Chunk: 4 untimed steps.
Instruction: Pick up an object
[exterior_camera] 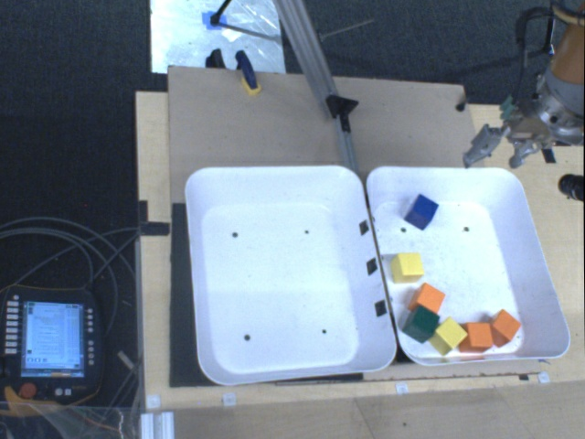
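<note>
Gripper (501,151) open, nothing btwn fingers, positioned above far right corner of right bin (539,245). Blue cube (421,211) lies in bin's far part; remaining cubes clustered at near edge.

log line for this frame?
phase: pre-grasp | gripper: open, holding nothing, above right bin's far edge | blocks: seven in right bin | nearest: blue block

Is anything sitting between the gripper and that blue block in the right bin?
Nothing visible does. The gripper hangs above the right bin's far rim, and only bare white bin floor lies between there and the blue block. The other blocks cluster nearer the camera.
</note>
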### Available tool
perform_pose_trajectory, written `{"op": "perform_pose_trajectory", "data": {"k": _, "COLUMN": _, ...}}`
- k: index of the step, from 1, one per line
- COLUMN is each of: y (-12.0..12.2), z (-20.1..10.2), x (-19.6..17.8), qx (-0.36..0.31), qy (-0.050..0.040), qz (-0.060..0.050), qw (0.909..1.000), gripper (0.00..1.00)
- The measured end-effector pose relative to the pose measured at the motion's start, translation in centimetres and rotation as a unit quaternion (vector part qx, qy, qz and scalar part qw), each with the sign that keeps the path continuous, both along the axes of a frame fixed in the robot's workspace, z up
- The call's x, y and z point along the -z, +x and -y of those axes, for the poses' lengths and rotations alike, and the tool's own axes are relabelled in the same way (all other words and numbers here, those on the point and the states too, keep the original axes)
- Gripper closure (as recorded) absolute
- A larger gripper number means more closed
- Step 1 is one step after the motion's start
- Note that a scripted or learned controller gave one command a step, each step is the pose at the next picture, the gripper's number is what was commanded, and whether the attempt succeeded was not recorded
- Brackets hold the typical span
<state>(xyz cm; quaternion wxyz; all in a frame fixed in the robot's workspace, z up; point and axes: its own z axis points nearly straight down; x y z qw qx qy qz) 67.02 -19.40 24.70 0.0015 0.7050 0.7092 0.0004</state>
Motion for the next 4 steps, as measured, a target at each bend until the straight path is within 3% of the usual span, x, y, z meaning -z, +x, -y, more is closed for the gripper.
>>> {"op": "perform_pose_trajectory", "data": {"k": 1, "y": 0.0, "z": 0.0, "x": 0.0, "qx": 0.0, "qy": -0.0004, "qz": 0.0, "qw": 1.0, "gripper": 0.0}}
{"op": "perform_pose_trajectory", "data": {"k": 2, "y": 0.0, "z": -0.7, "x": 5.9, "qx": 0.0, "qy": 0.0007, "qz": -0.002, "qw": 1.0, "gripper": 0.0}}
{"op": "perform_pose_trajectory", "data": {"k": 4, "y": 0.7, "z": -0.8, "x": 14.1, "qx": 0.0, "qy": -0.0003, "qz": 0.0, "qw": 1.0, "gripper": 0.0}}
